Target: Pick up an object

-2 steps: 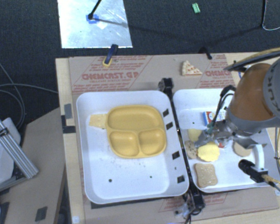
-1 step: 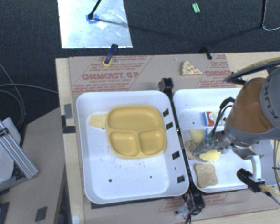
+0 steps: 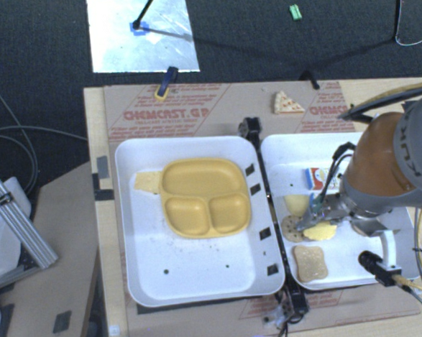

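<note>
Yellow divided tray, white bins, tan toast

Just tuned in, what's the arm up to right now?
The arm has reached into the right bin, with its gripper low among the toy food there, right over a pale yellow piece beside a round cracker. A slice of toast lies nearer the front. The yellow divided tray sits in the left bin.
</note>
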`<state>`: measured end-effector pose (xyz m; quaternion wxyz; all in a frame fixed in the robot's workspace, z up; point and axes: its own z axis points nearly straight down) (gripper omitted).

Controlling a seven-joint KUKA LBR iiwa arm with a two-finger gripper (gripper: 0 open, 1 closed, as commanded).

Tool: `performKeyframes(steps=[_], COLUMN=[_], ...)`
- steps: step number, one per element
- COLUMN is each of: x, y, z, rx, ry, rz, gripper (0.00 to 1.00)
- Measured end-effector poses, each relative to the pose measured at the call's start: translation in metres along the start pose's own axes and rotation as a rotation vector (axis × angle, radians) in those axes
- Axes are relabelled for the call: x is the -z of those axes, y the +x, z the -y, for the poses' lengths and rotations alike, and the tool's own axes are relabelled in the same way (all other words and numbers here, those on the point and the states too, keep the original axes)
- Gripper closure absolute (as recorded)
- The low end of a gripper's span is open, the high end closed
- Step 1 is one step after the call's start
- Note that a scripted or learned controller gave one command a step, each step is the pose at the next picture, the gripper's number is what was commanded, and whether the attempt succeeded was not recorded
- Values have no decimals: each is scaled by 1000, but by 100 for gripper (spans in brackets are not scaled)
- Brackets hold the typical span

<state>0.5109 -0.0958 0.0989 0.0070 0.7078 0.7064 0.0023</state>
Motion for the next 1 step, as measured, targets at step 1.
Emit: performKeyframes(steps=[1], x=[90], y=[59], z=[-34], rx=[12], ry=[5], rz=[-7], gripper=[100])
